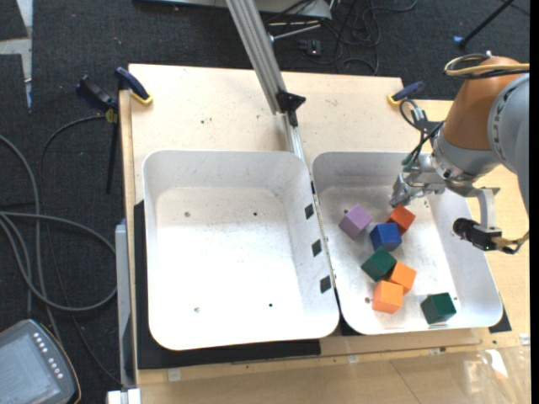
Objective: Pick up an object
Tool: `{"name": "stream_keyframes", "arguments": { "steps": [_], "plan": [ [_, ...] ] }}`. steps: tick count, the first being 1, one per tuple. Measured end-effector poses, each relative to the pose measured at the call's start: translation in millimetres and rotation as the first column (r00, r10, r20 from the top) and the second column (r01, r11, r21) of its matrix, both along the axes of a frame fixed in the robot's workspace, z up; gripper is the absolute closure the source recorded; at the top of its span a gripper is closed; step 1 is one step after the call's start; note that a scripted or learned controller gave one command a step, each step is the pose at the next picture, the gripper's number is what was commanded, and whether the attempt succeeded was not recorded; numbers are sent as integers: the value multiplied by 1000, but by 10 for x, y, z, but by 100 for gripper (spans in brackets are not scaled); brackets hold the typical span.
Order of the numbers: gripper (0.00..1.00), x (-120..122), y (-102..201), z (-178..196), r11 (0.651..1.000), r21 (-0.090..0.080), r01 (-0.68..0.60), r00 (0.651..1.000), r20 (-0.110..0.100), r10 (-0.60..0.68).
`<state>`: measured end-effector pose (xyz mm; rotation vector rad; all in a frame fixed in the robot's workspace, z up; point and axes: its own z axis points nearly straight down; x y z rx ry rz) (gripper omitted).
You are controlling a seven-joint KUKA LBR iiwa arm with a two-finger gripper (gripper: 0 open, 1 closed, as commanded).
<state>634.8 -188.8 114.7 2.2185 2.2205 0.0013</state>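
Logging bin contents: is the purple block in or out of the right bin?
In: the purple block lies on the right bin's floor.

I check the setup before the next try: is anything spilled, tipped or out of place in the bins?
Nothing stands out. All seven blocks lie inside the right bin, none spilled onto the bench. The gripper hangs just above the red-orange block.

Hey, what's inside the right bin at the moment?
The right bin holds seven blocks: purple, blue, two dark green and three orange. The gripper hangs over the far orange block, covering the bin floor behind it.
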Motion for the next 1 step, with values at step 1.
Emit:
{"name": "stream_keyframes", "arguments": {
  "steps": [1],
  "plan": [
    [100,-61,-68,534,1000,-2,2,1000,4,-2]
  ]
}}
